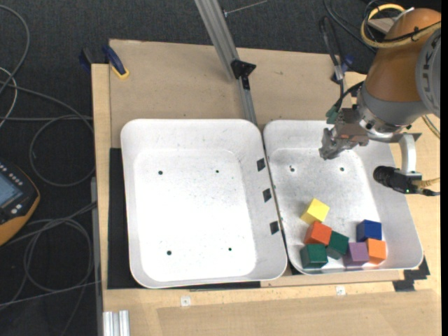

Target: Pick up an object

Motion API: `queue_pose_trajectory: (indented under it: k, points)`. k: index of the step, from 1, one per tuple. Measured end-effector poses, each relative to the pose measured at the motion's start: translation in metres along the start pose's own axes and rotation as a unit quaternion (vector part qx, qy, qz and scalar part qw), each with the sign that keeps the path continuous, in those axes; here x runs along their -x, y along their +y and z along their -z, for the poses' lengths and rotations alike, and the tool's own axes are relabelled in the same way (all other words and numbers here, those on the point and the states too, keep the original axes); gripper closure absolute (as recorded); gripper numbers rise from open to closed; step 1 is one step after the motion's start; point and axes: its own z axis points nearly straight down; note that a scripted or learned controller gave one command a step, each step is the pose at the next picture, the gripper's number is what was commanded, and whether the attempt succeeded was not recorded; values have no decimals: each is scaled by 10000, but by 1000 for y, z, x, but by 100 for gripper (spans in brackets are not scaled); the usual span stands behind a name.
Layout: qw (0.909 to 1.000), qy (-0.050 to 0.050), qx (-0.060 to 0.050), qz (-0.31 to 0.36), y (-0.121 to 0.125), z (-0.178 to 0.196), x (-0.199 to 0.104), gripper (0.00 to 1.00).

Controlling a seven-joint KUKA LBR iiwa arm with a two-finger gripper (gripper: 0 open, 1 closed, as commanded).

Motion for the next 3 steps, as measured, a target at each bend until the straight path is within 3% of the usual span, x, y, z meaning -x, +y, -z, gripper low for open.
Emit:
queue_pose_trajectory:
  k: [1, 3]
  points:
    - [10000, 0, 11, 4, 2, 65, -2, 100]
    - [10000, 23, -49, 30, -21, 56, -111, 100]
